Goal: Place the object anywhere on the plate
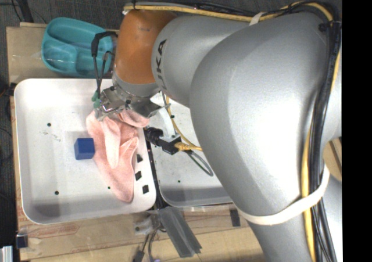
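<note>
Seemingly the jaws meet the pink cloth [119, 150] at its top; their grip I cannot tell. Lift straight, clearing the blue block [84, 148].

Two white bins [35, 139] side by side on a wooden worktop [87, 237]; teal plastic container [67, 46] just behind the left bin.

Two white bins [35, 197] [192, 197]; one blue block [84, 148]; one pink cloth [119, 153]; one teal container [70, 46].
</note>
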You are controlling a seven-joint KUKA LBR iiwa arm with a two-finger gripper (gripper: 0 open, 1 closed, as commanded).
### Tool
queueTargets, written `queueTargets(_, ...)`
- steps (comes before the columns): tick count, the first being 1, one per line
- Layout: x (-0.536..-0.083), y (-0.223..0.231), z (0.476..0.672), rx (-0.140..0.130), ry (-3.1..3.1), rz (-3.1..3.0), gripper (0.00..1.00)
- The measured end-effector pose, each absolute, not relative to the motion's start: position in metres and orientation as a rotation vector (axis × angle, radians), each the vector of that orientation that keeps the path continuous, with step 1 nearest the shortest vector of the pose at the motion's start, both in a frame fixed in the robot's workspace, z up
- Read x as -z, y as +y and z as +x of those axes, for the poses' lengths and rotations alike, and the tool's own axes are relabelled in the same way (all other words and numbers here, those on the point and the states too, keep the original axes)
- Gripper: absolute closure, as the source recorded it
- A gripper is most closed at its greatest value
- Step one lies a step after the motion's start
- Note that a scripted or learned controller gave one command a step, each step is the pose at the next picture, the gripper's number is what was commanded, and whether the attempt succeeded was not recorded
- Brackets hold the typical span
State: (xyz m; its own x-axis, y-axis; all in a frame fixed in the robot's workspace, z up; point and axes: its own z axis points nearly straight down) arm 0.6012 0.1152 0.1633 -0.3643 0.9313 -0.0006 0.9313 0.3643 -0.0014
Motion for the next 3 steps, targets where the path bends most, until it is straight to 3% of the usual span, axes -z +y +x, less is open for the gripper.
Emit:
queueTargets(1,-0.181,0.182,0.562,-0.006,-2.508,-1.885,1.0)
queueTargets(2,-0.172,0.141,0.484,-0.005,-2.492,-1.909,1.0)
queueTargets(3,-0.171,0.185,0.543,-0.005,-2.469,-1.939,1.0)
